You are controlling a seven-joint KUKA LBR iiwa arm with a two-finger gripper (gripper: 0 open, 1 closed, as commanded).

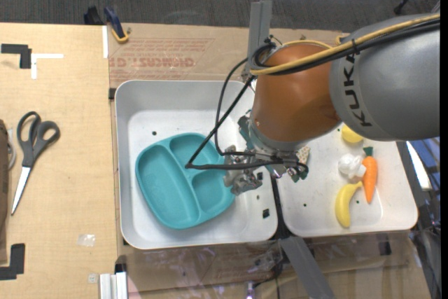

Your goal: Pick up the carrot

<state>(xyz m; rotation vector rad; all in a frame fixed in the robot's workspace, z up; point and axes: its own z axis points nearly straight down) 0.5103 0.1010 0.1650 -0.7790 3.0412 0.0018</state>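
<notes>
1 carrot (369, 177), 1 banana (343, 204), 1 teal plate (171, 185)

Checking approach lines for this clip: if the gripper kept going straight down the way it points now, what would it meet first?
Probably the teal divided plate at its right edge, or the left bin floor beside it; depth is unclear from above. The gripper hangs over the left bin, well away from the carrot in the right bin.

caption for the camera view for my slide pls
End effector over the left bin beside a teal divided plate, while the carrot lies in the right bin by a banana.
</notes>
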